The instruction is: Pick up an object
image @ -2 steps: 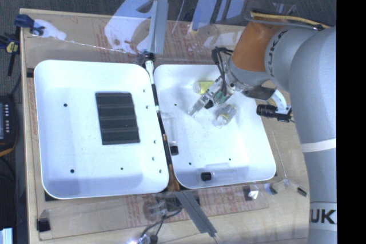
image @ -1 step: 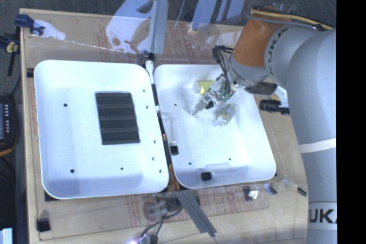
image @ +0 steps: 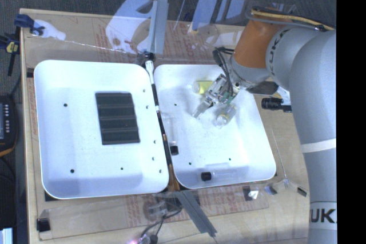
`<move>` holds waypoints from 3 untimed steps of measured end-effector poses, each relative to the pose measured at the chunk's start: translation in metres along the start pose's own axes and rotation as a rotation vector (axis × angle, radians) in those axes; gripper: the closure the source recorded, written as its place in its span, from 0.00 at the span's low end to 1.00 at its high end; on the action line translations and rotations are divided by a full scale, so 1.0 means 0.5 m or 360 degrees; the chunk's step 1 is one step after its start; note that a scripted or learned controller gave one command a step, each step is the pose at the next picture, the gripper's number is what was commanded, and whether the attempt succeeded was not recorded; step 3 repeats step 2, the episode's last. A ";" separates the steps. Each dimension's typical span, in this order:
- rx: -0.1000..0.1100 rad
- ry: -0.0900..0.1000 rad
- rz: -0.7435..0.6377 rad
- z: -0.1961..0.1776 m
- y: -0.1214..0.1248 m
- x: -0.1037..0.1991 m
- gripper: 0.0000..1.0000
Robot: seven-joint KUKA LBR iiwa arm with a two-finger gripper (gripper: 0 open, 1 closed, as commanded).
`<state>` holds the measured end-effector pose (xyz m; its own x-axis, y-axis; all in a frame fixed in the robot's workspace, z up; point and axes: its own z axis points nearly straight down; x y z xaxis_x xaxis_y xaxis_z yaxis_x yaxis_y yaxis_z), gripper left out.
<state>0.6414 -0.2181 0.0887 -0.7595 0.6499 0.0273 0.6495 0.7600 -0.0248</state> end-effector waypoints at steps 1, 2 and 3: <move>-0.0006 0.0003 0.0060 0.000 0.002 0.003 0.00; -0.0008 0.0002 -0.0016 -0.002 0.003 0.007 0.00; -0.0008 0.0002 -0.0016 -0.002 0.003 0.007 0.00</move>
